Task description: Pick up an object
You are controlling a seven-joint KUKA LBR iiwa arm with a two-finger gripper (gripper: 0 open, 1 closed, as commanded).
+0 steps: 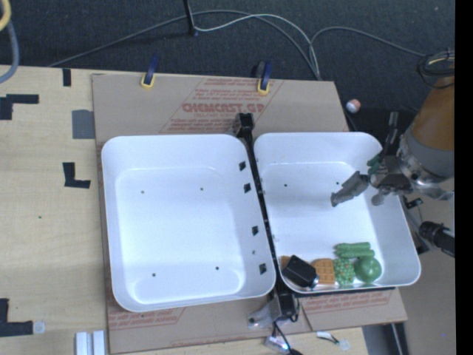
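The end effector [353, 190] hangs over the right bin [310, 154] at the frame's right, its fingers spread apart with nothing between them. The objects lie well below it along that bin's lower edge (all close together): a black block [300, 271], an orange piece [323, 271], green toys [356, 263]. The left bin [177, 154] sits beside it on the worktop [44, 198].

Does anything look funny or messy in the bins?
A little. All the objects in the right bin are crowded along its near edge: a black object, an orange one and green ones. Nothing looks spilled or broken. The gripper hangs over bare bin floor, apart from them.
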